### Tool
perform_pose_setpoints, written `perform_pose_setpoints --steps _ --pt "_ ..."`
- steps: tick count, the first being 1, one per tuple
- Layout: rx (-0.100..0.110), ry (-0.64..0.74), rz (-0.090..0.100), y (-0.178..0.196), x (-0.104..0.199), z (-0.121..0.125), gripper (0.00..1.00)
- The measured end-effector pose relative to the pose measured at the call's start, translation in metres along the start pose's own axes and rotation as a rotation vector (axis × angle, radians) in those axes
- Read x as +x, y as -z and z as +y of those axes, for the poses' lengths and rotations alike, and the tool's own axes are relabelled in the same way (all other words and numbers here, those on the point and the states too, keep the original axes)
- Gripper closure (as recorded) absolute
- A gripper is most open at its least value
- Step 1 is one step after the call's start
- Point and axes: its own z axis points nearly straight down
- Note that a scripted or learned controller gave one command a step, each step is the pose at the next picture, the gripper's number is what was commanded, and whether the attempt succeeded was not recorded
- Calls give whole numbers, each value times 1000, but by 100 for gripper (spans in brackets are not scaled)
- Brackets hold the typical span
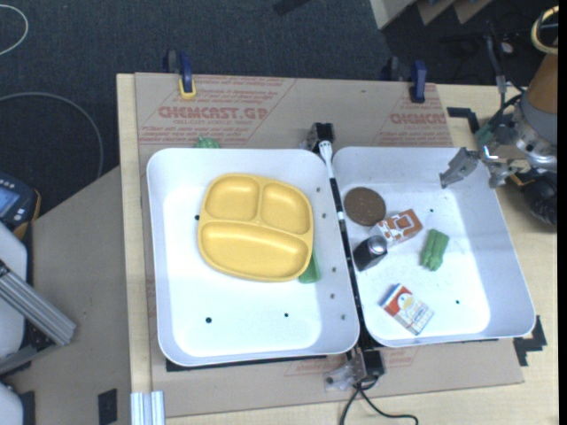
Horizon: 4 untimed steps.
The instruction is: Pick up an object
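A brown board [221,104] on dark carpet [106,25] carries two white bins. The gripper [474,165] hovers over the right bin [496,264], its jaws spread and holding nothing. The green object [434,249] lies below, apart.

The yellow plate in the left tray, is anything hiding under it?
A green thing pokes out from beneath the lower right edge of the yellow divided plate in the left bin. The plate covers most of it, so what it is stays unclear.
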Motion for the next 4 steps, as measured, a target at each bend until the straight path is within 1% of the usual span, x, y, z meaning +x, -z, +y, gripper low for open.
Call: perform_pose_setpoints --steps 1,2,3,4 --pt "-4 1 -2 11 0 1 100" --pt "-2 6 3 78 69 -57 100" --pt "8 3 4 63 121 -130 100" --pt "-2 10 2 84 210 -137 100"
